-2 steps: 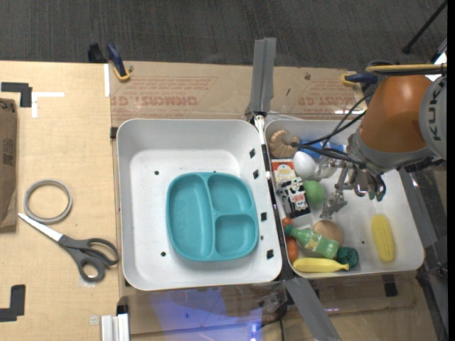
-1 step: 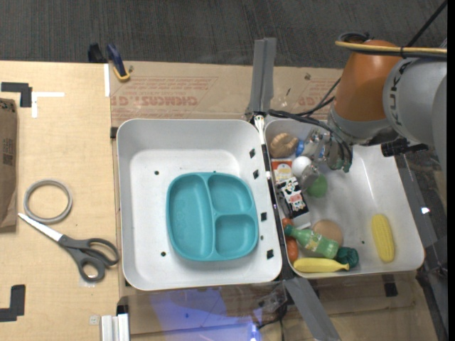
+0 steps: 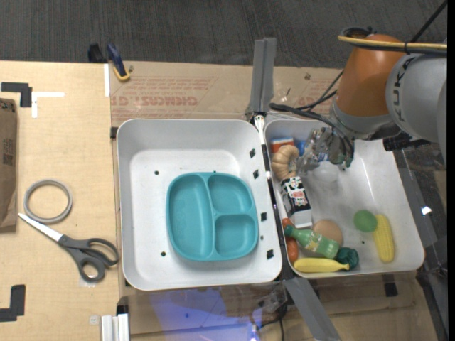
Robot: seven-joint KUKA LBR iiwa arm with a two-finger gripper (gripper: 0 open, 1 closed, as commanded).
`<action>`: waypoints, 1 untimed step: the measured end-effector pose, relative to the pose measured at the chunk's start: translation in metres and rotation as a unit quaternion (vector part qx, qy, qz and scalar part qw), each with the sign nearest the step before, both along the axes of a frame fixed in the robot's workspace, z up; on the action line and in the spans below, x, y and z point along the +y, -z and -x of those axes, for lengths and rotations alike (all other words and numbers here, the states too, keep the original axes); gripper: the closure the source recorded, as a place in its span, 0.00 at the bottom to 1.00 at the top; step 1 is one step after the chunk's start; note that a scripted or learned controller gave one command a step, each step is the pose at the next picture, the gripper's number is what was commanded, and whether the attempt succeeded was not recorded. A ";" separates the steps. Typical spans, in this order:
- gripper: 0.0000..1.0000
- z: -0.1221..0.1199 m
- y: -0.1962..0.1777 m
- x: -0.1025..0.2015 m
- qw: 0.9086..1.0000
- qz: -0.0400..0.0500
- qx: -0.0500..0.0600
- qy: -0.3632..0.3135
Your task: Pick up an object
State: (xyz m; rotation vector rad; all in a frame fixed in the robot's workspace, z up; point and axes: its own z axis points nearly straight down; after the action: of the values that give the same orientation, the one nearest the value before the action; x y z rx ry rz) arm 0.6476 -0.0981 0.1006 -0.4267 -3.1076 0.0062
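My gripper (image 3: 321,153) hangs low over the back left part of the right bin (image 3: 405,190), under the grey arm with its orange band (image 3: 370,69). Just left of it lie a tan bread-like toy (image 3: 284,159) and a small blue item (image 3: 299,147). A black-and-white carton (image 3: 295,195) lies in front of it. Nearer the front sit a tan ball (image 3: 328,230), a green bottle (image 3: 318,244), a yellow banana (image 3: 319,265), a green ball (image 3: 365,221) and a corn cob (image 3: 384,238). Nothing shows as held.
The left bin (image 3: 142,155) holds a teal divided plate (image 3: 212,215). On the wooden bench to the left lie scissors (image 3: 78,249) and a tape roll (image 3: 47,199). A grey divider post (image 3: 263,77) stands between the bins at the back.
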 end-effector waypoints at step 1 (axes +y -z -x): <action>1.00 -0.001 -0.093 0.007 1.000 -0.001 -0.006 0.002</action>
State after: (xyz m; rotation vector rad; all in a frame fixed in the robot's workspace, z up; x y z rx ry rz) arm 0.6484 -0.0910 0.1936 -0.4355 -3.1179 0.0002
